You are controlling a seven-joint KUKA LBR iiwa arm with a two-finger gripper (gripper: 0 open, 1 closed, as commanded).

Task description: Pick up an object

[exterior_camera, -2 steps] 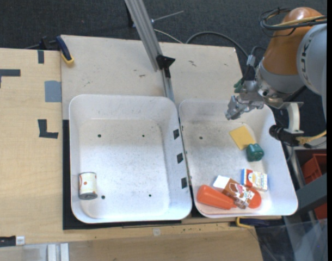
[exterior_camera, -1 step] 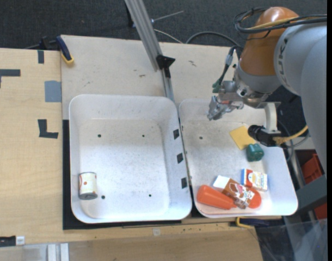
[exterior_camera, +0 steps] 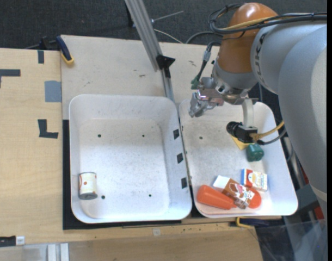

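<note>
My gripper [exterior_camera: 198, 107] hangs over the far left corner of the right bin [exterior_camera: 209, 140], close to the wall between the two bins. No object shows in it. The loose objects lie at the right bin's near end: an orange carrot-shaped toy [exterior_camera: 214, 198], a small brown and red packet [exterior_camera: 238, 192], a white block [exterior_camera: 221, 181] and a red and white carton [exterior_camera: 254, 179]. A dark green lump [exterior_camera: 255, 153] sits by the right wall. In the left bin [exterior_camera: 128, 110] a small white and brown can [exterior_camera: 87, 185] stands at the near left corner.
A slanted metal pole [exterior_camera: 147, 31] rises behind the bins and ends at their shared wall. The grey arm [exterior_camera: 296, 64] fills the upper right. A yellow and blue clamp [exterior_camera: 65, 50] lies on the bench at the far left.
</note>
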